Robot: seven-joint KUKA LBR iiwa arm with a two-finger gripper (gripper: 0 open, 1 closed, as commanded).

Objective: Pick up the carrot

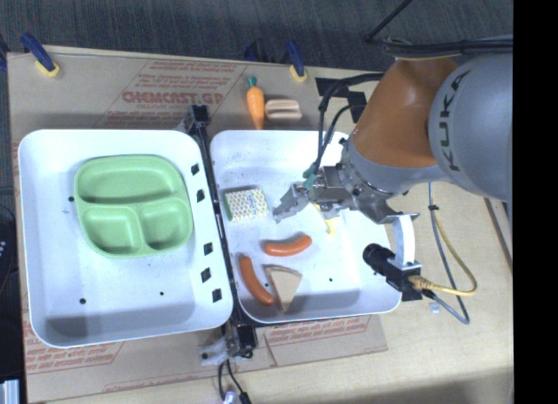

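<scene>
Jaws hang over the right bin (366,302).
Spread and holding nothing, they sit well short of the carrot (255,106), lying beyond the rim.

Relative to the right bin (228,156), the carrot (255,106) lies behind its far rim beside a bun (282,111), two sausages (287,245) and a wedge (284,284) lie inside, and the tray (132,203) lies left.

green tray (132,204), two sausages (287,245), sponge (246,204)
</scene>
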